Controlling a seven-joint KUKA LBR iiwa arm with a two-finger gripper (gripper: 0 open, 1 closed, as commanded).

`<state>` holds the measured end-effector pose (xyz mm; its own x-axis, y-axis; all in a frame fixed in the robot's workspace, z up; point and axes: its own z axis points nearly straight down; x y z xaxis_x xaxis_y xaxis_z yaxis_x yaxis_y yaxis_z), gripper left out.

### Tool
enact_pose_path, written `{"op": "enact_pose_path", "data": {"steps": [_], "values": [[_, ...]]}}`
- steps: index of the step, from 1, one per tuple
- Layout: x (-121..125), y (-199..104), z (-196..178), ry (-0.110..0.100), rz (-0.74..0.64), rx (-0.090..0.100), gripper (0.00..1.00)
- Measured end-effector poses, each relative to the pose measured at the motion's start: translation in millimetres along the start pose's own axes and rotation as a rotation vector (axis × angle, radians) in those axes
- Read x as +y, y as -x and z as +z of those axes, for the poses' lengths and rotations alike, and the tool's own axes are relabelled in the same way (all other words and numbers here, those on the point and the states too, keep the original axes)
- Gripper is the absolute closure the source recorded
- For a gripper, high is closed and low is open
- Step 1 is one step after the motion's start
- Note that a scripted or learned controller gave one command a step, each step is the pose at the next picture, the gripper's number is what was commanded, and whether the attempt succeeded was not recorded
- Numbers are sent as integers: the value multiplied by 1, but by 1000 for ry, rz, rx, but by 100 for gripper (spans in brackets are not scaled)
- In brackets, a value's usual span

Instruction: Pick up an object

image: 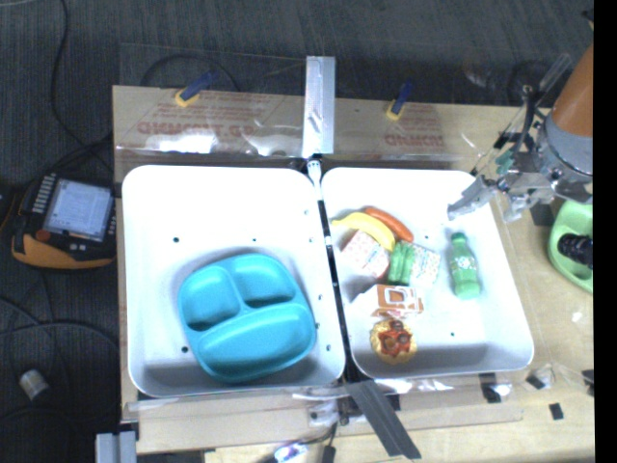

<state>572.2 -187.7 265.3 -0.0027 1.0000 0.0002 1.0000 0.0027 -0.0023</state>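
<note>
1. Camera view: your gripper [469, 199] hangs at the right bin's [501, 355] upper right edge; can't tell how wide it is.
2. Green bottle [464, 265] lies just below it; the other items sit mid-bin.
3. Blue tray [247, 316] fills the left bin [154, 210].

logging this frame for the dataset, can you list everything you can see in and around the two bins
left bin: 1, white, left half of bench
right bin: 1, white, right half of bench
divided plate: 1, turquoise, in left bin, lower middle
banana: 1, yellow, right bin, upper left
carrot-like piece: 1, orange, beside the banana
small carton: 1, white and red, below the banana
green packet: 1, right bin, centre
bottle: 1, green, right bin, right of packet
snack packs: 2, orange-red, right bin, lower centre
handheld device: 1, black and orange, floor at left
green object: 1, right of right bin
arm: 1, grey and orange, upper right
gripper: 1, above right bin's upper right corner
</note>
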Motion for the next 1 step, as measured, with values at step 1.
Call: {"op": "enact_pose_path", "data": {"steps": [1], "values": [[21, 37, 64, -1, 44, -4, 0]]}}
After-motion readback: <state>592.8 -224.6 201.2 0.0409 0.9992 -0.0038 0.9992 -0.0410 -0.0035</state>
